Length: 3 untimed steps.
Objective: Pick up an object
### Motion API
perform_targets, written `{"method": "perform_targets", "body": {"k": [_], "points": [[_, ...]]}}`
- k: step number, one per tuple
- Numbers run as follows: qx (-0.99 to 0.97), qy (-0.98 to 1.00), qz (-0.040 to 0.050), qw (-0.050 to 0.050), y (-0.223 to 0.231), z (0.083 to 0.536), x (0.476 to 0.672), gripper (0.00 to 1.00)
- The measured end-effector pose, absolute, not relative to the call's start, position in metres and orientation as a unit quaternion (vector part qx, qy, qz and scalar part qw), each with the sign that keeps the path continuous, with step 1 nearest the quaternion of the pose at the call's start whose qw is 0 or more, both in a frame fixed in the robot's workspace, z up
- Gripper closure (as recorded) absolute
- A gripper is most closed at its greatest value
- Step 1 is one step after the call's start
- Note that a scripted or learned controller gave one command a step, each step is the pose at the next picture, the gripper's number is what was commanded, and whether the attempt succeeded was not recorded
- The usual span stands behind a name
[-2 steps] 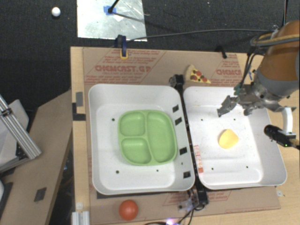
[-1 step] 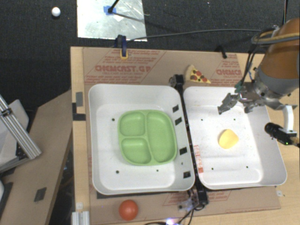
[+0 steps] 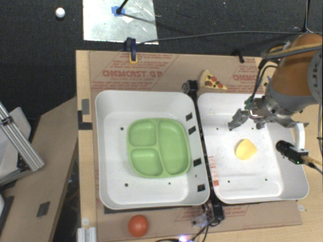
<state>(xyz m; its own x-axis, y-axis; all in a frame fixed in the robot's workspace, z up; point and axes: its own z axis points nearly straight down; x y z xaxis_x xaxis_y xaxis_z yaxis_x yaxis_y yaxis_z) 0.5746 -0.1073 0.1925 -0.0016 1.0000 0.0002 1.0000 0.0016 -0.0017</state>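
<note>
1. Brown cardboard covers the counter (image 3: 151, 69), printed with red lettering along its far side; it bears both bins side by side.
2. White and shallow, the left bin (image 3: 112, 150) and the right bin (image 3: 262, 183) touch along their inner walls, where a row of black clips sits on the seam.
3. Grey with an orange band, the arm (image 3: 295, 69) comes in from the right and hangs over the far right part of the right bin.
4. Green and split into three compartments, a tray (image 3: 159, 147) lies flat in the middle of the left bin.
5. Silvery foil (image 3: 120, 14) lies beyond the counter's far edge, with a blue clip (image 3: 131, 47) near where its near edge meets the counter.
6. Metal-grey, the claw (image 3: 246, 121) points down and to the left over the right bin, above and just beyond the yellow lump. I cannot tell how far it is open, nor whether it touches the bin floor.
7. Yellow and rounded, the lump (image 3: 246, 149) rests on the floor of the right bin, near its middle, apart from the walls and clear of the claw.
8. Yellow with red spots, a toy pizza slice (image 3: 213, 80) lies on the counter just beyond the right bin's far left corner.
9. Orange-red, a ball (image 3: 138, 225) sits on the counter just in front of the left bin.
10. White, a small ball (image 3: 60, 12) lies on the dark surface left of the foil.
</note>
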Motion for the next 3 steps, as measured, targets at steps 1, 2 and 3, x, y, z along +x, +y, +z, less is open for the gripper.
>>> {"method": "perform_targets", "body": {"k": [1, 2, 3], "points": [[-0.707, -0.707, 0.0007, 0.001, -0.109, 0.131, 0.579, 0.0], [-0.707, -0.707, 0.0002, 0.001, -0.109, 0.082, 0.579, 0.0], [-0.707, -0.707, -0.001, -0.001, -0.109, 0.095, 0.58, 1.0]]}}
